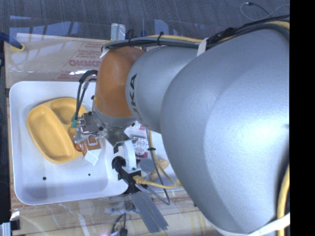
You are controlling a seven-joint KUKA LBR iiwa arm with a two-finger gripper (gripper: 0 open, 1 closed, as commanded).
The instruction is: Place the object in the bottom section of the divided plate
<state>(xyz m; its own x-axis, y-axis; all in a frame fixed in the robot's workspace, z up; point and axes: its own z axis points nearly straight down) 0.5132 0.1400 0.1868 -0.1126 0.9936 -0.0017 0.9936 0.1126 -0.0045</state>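
Since the pincer (pixel 84 140) is lowered at the right edge of the yellow divided plate (pixel 49 129), the placing step is judged to be in hand, approx. Whether it's clenched or released can't be told; the arm (pixel 206 112) hides much. A small orange-brown bit, poss. the object (pixel 90 142), is seen right at the pincer, just beside the plate's rim. Next, it's judged that alignment over the bottom section is needed before release. The plate is glossy, w/ rounded compartments, inside the white bin (pixel 29 191).

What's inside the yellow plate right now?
The plate's left section shows bare yellow, nothing lying in it. Its right side is covered by the arm's wrist and gripper, so anything lying there can't be seen.
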